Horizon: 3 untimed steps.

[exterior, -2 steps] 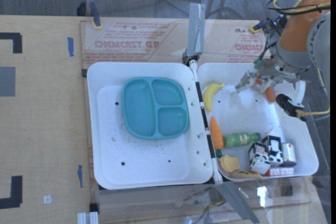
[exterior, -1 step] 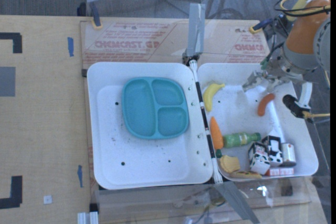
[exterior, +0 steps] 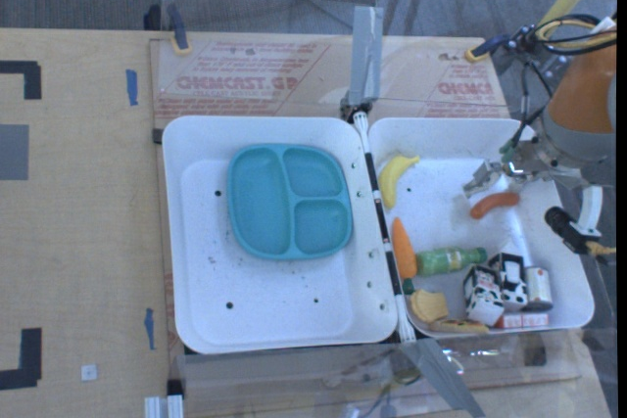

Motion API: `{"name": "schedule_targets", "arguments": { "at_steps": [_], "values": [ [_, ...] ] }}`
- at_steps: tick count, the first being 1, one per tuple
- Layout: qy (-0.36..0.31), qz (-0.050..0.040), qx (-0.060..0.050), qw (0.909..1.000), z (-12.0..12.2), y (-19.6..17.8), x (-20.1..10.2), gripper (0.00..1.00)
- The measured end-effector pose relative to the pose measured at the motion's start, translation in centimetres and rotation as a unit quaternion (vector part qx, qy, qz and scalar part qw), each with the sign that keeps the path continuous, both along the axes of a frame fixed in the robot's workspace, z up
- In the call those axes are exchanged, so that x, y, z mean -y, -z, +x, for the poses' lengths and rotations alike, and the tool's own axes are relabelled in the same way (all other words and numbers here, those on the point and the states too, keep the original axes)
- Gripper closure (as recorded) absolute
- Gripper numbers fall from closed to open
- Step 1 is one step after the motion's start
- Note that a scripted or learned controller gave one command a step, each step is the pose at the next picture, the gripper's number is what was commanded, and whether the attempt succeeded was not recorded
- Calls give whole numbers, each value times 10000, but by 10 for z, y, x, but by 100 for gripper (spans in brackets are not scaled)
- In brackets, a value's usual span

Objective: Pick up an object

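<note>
1. The gripper [exterior: 487, 179] is seen low over the far part of the right bin [exterior: 446, 152], its metal fingers [exterior: 480, 181] spread and nothing between them.
2. A sausage [exterior: 494, 203] lies just beside the fingertips on the near side; it is judged the likely target, since the arm is poised closest to it.
3. The sausage lies apart from the other items, so a grasp there would be little hindered.
4. A banana [exterior: 396, 177] lies to the left by the dividing wall, well apart from the gripper.
5. A carrot [exterior: 403, 250] and a green bottle [exterior: 449, 260] lie nearer, with a cow toy [exterior: 485, 291], small cartons [exterior: 524, 289] and a taco [exterior: 431, 306] crowded at the near edge.
6. The left bin [exterior: 196, 240] bears a teal tray [exterior: 290, 201].
</note>
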<state>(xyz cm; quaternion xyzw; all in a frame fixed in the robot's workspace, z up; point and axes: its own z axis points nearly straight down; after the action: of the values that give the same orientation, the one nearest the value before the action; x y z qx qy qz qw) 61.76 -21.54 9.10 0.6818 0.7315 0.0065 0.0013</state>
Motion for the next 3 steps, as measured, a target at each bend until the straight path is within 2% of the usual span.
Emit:
{"name": "schedule_targets", "arguments": {
  "at_steps": [1, 2, 3],
  "values": [
    [44, -47, -2, 10000, -33, 1, -10, 0],
    [94, -45, 0, 9999, -46, 1, -7, 0],
    [-413, -68, 29, 9991, -82, 1, -10, 0]
  ]
}}
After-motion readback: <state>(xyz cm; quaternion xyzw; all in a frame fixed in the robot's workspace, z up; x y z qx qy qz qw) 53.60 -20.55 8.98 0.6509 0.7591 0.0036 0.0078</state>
